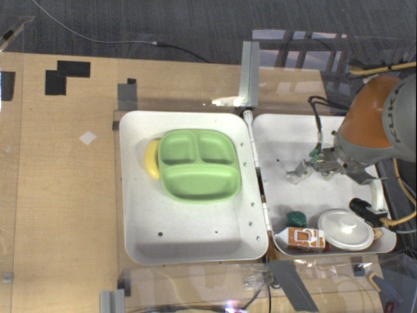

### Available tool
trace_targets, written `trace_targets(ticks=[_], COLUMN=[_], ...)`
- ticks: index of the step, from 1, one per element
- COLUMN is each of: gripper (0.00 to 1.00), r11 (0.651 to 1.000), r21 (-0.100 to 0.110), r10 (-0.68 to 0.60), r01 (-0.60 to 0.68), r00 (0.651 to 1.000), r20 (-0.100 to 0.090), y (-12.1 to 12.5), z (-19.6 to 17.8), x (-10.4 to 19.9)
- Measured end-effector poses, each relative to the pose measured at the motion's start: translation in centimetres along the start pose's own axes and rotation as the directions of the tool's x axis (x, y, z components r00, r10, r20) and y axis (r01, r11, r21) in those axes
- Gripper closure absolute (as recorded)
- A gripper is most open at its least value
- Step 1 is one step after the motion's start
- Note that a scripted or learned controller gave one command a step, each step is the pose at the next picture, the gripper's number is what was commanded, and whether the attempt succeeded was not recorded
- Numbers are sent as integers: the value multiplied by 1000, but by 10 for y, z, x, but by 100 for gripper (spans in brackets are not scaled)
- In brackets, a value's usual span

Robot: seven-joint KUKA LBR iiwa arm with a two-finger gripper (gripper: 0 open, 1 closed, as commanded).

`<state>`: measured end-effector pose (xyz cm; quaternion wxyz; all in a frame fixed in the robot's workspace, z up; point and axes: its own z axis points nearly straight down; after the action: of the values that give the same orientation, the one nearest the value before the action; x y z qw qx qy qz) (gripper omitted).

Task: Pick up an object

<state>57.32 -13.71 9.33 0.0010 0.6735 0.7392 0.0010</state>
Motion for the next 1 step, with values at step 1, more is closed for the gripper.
trace_targets(ticks=[1], gripper=[0], r11=[995], r21=[-3], r10=[104], r01=[-104], r00=[995], r20=[0], y=[58], z=[7], x=[21])
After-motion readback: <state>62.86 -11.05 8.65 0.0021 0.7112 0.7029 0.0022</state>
